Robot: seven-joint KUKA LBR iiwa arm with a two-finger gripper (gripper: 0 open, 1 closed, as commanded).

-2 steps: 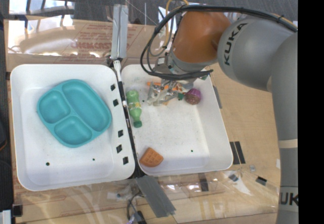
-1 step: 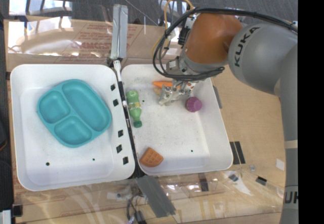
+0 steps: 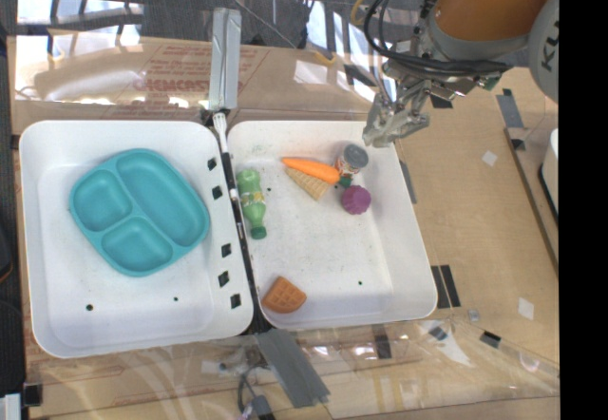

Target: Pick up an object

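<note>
The grey two-finger gripper (image 3: 385,130) hangs over the right white plastic bin's (image 3: 404,257) far right corner; whether its jaws are apart, I cannot tell. Nearest lies the small grey-capped round jar (image 3: 352,159), near that corner: descend squarely over it, avoiding the orange plastic carrot (image 3: 311,166).

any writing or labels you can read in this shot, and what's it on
Red print on the flattened brown cardboard sheet behind the bins: too blurred and glare-washed to read.
"KU", cut off by the frame edge, on the grey robot arm.
Small round grey-lidded can: any label is too small to read.
</note>
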